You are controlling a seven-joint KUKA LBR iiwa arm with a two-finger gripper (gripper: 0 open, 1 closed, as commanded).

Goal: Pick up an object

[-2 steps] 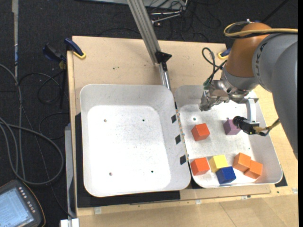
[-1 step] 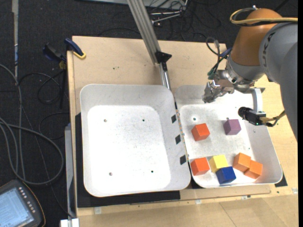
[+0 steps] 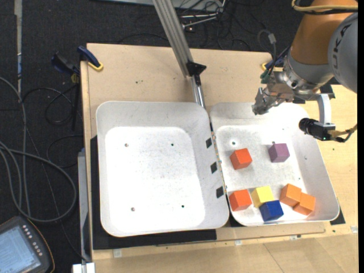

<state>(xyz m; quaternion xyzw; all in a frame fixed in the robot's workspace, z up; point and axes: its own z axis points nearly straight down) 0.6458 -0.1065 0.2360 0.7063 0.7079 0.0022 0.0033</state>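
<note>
While the arm waits, here is each part from left to right.

Left bin (image 3: pixel 114 152): sits in the middle left of the frame, on the worktop (image 3: pixel 142 67).

Blocks: all in the right bin (image 3: pixel 324 169). Orange block (image 3: pixel 241 158) and purple block (image 3: pixel 278 152) lie nearest the gripper. More blocks crowd the lower right.

Gripper (image 3: pixel 263 106): hangs over the top edge of the right bin, upper right. The orange block lies below it and a bit left.

Fingers: too dark and small; I cannot tell if they are wide or narrow.
</note>
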